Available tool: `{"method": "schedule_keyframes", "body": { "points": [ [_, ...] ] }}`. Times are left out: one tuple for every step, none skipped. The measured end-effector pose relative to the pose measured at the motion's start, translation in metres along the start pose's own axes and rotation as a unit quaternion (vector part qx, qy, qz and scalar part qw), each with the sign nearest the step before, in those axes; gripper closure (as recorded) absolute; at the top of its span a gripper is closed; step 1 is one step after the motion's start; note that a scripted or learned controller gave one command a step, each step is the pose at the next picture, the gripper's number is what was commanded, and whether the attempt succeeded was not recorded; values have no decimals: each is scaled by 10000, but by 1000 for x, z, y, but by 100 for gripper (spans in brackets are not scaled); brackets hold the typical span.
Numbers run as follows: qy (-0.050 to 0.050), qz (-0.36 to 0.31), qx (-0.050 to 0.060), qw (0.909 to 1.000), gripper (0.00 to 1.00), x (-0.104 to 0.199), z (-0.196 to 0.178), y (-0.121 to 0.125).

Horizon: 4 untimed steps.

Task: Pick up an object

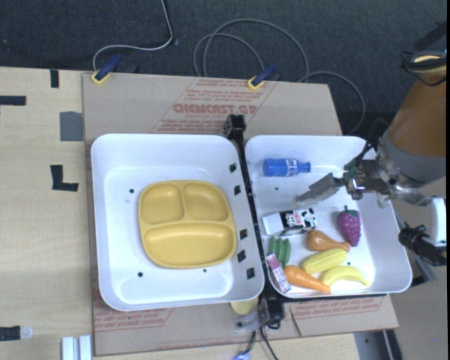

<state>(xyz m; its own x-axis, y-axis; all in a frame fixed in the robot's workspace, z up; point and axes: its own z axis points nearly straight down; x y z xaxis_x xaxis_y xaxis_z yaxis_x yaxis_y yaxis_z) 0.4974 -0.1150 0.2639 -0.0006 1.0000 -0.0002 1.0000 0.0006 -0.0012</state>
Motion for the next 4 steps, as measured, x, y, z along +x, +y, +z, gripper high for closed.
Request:
{"method": "schedule_keyframes", "body": {
  "points": [
    [6,-10,31,10000,0,6,91,40],
    [-58,34,-21,10000,0,-7,183,57],
    [-23,16,-3,10000,100,-4,169,56],
    [10,-38,-35,10000,100,66,74,56]
  ]
}}
